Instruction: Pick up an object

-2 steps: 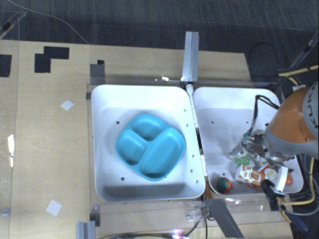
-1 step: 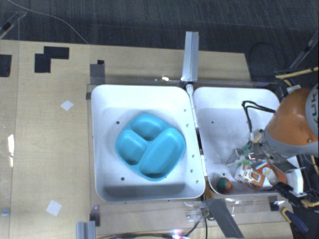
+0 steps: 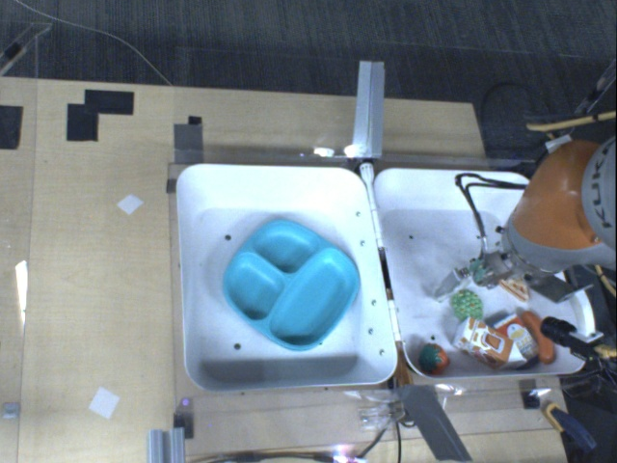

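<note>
Plainly, "KU" on the arm [image 3: 603, 205]

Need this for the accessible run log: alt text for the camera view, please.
A grey arm with an orange band reaches from the right into the right white bin, its gripper low over a green ball, with a printed packet and a small multicoloured ball nearer the front. The left white bin holds a blue three-compartment tray.

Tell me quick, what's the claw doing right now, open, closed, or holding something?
Claw: cannot be told from this view; it sits low in the right bin, just above the green ball.
</note>
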